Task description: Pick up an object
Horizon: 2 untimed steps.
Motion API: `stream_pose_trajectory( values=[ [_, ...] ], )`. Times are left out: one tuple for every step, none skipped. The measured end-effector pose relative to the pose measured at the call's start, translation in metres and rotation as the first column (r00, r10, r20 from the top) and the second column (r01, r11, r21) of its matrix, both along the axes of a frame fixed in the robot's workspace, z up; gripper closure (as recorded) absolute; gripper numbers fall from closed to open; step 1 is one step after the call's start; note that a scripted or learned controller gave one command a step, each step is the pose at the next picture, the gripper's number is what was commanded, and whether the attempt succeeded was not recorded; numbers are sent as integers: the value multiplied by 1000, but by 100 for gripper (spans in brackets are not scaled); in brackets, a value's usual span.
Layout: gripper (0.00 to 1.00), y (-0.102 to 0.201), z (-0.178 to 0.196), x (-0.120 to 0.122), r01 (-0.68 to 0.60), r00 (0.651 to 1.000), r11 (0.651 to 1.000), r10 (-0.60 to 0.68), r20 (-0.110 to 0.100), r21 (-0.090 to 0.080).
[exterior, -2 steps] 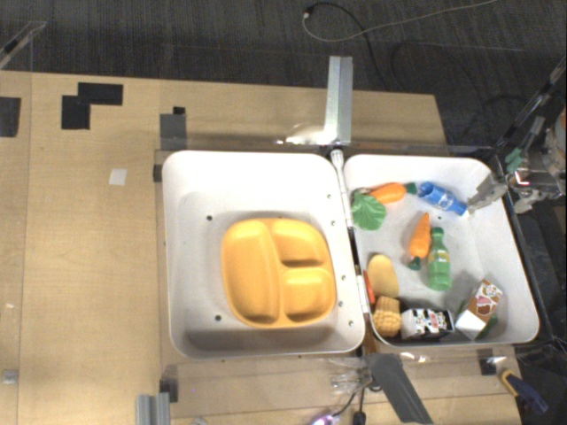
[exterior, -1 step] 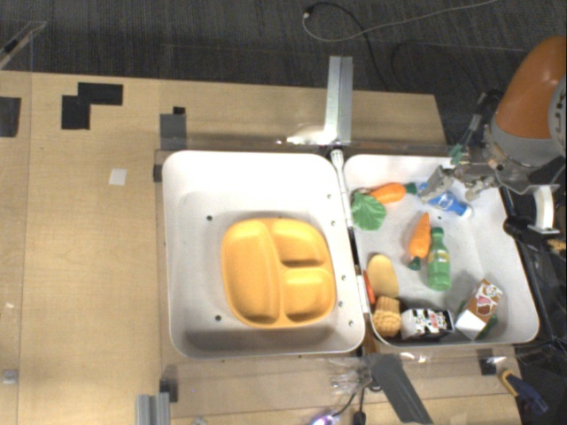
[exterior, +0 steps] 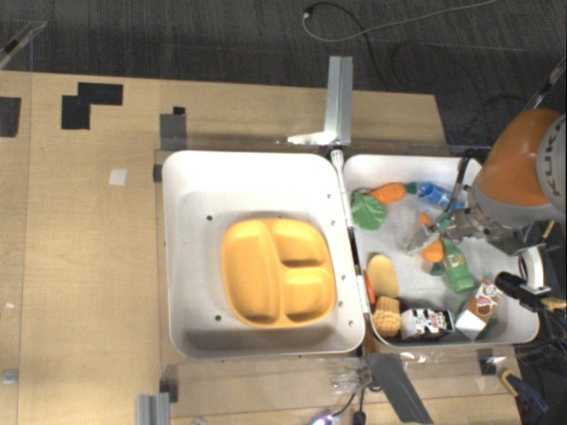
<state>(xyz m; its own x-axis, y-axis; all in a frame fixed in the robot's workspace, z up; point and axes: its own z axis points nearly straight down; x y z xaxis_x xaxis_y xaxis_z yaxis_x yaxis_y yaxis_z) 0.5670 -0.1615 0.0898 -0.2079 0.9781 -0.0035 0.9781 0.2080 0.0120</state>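
Hanging over the right bin (exterior: 532, 330) at the right of the frame, my pincer (exterior: 440, 228) sits low among the clutter, with the orange band of my arm (exterior: 518, 162) above and to its right. Whether its tips are spread or pressed together I cannot tell; they are lost against the objects beneath.

Nearest candidate: a small orange piece (exterior: 432, 252), just below the pincer tip and seemingly touching it. Directly beside that, toward the lower right, lies a green bottle (exterior: 457, 268), its long axis running from upper left to lower right. Nothing is visibly pinched.

Other contents noted: a green crumpled item (exterior: 367, 211) and an orange carrot-like item (exterior: 389, 192) toward the bin's upper left; a blue item (exterior: 433, 194) above the pincer; a tan rounded item (exterior: 383, 274) at the left wall; a dark carton (exterior: 427, 323) along the bottom edge.

The left bin (exterior: 190, 237) holds a yellow divided tray (exterior: 276, 270), well apart from my reach.

Judgement: the orange piece lies below the pincer, so the move wanted is a short descent.
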Motion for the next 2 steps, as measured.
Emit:
stream_pose_trajectory(
  values=[
    [100, 2, 12, 3, -3, 1000, 1000, 3, 7, 0],
    [100, 32, 122, -5, -68, 998, 998, 68, -4, -1]
  ],
)
